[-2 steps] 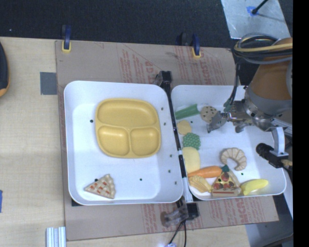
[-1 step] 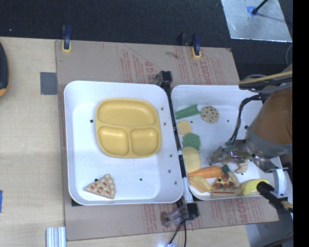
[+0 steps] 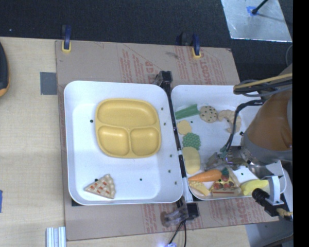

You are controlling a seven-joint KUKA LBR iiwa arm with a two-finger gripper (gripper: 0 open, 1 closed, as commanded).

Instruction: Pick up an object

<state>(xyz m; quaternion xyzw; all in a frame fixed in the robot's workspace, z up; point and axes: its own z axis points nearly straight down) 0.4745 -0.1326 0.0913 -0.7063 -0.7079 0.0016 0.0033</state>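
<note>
The carrot (image 3: 206, 176) lies at the near end of the right bin (image 3: 206, 90), touching the sandwich piece (image 3: 224, 185). The gripper (image 3: 227, 161) hovers just beside it among crowded toy food; whether it is open or closed cannot be told. Recommended: descend straight, centred over one item, clear of neighbours. Red print on the cardboard sheet (image 3: 139, 60) is unreadable.

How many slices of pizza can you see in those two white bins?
2. One pizza slice lies in the left bin's near left corner. Another slice sits in the right bin's near pile, beside the carrot. The arm may hide more.
</note>
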